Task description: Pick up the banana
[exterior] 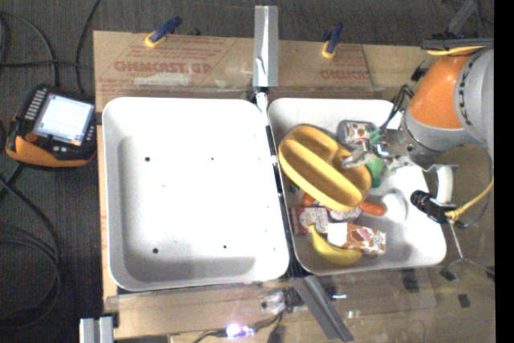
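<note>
Camera view: I see the banana [331, 252] low in the right bin [418, 253], under packets. Gripper [363, 155] state: I cannot tell.

Even overhead light, soft grain throughout. White bins [193, 197] left of gripper [361, 158] near overexposed; faint shadow along lower wall.

I see the curved yellow banana [333, 251] half buried under flat red-and-white printed packets [347, 234] and a yellow oval dish [320, 165].
</note>
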Motion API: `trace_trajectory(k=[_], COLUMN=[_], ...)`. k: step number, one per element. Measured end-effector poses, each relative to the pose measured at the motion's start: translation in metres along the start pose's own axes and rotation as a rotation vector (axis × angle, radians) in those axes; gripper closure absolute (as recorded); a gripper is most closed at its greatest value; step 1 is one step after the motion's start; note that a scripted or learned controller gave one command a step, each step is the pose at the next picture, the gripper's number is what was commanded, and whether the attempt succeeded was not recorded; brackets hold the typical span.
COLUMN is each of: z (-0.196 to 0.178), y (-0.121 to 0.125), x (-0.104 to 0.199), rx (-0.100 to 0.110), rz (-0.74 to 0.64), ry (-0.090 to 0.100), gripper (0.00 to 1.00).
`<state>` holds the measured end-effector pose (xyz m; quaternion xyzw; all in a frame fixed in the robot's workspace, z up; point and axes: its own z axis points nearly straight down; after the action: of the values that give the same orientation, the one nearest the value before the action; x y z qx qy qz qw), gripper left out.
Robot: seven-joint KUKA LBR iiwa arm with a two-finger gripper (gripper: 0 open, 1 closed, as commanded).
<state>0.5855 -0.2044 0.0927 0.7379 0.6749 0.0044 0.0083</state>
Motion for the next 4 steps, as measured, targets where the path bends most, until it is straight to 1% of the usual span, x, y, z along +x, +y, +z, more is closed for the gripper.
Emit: trace_trajectory(k=[1,2,3,4], z=[0.003,-0.002,-0.003,-0.034], y=[0.046,-0.033,-0.081,-0.099], x=[0.045,0.070,0.084,0.019], rx=[0.013,-0.005,-0.010,0.017], rz=[-0.135,-0.089,-0.446,-0.416], ry=[-0.006,-0.009,-0.011,0.009], gripper=[0.00,0.00,0.00,0.00])
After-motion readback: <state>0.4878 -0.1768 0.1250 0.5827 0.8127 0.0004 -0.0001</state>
